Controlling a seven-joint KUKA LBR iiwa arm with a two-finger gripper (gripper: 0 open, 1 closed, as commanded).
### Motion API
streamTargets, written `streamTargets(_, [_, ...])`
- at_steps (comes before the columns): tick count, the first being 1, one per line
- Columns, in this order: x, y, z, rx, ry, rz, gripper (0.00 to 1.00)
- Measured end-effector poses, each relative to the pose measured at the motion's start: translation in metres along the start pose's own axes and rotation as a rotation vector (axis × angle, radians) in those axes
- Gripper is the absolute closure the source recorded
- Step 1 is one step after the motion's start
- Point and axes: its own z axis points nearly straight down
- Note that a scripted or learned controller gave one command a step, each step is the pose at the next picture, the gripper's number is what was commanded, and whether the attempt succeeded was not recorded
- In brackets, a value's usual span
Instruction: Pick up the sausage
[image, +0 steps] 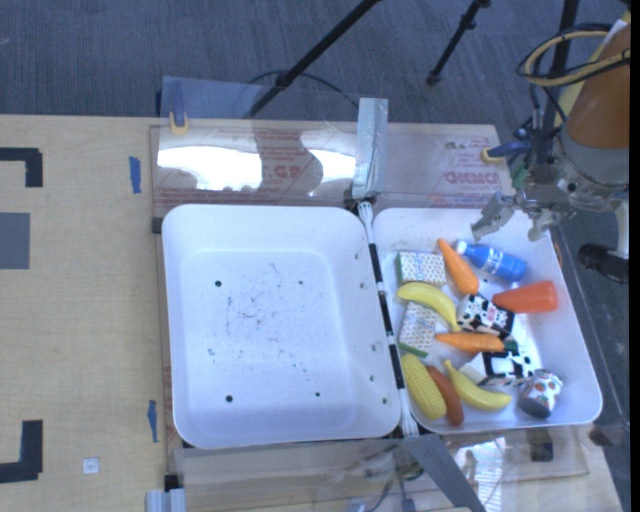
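On a pale wooden bench, the sausage lies untouched beside the corn cob at the right bin's near edge, while the gripper, fingers spread and grasping nothing, hangs over that bin's far rim, so the pickup remains undone.

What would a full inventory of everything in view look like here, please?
left bin: 1, white, left half of bench.
right bin: 1, white, beside it, holding the toys.
sausage: 1, reddish brown, near front of right bin, beside the corn.
corn: 1, yellow, front left of right bin.
bananas: 2, yellow, one mid-left, one at front.
carrots: 2, orange, one near the back, one in the middle.
bottle: 1, blue, back of right bin.
orange-red piece: 1, right side.
gripper: 1, grey, above the right bin's back edge.
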Motion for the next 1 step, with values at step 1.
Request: streamTargets(1, [0.0585,-0.0102,0.0910,-0.001,0.000,-0.556,0.00])
